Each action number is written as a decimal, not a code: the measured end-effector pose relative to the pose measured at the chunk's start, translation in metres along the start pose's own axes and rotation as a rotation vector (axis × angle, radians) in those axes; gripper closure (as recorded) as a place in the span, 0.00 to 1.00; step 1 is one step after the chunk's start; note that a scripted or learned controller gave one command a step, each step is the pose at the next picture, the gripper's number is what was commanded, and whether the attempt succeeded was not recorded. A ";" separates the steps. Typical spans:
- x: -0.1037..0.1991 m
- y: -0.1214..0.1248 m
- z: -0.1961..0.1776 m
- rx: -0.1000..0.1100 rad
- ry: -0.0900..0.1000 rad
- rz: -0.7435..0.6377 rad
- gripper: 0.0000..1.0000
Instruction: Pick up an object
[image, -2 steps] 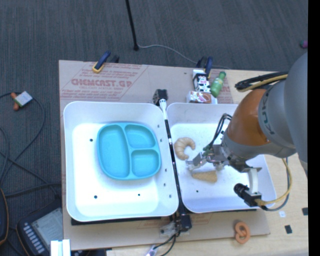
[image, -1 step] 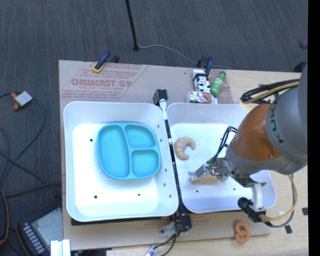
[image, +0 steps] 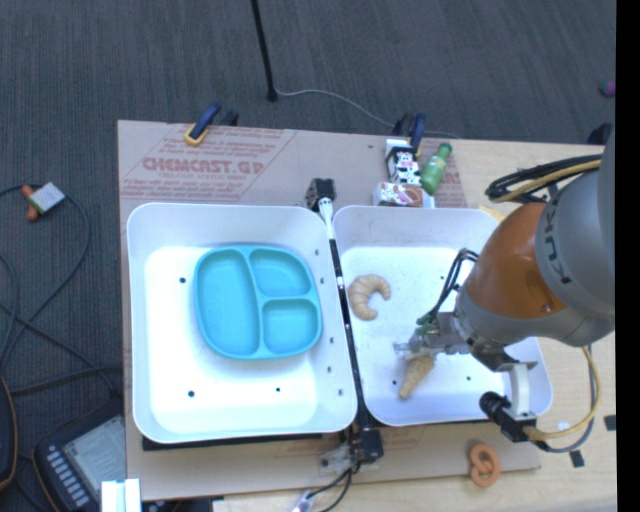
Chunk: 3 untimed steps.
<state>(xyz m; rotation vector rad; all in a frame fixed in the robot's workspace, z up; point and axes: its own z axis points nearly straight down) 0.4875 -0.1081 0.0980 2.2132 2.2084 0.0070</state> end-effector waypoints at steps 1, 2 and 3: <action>0.100 0.079 -0.087 0.012 0.009 -0.005 1.00; 0.017 0.058 -0.086 0.015 0.005 0.000 1.00; 0.092 0.008 -0.124 0.015 0.008 -0.003 1.00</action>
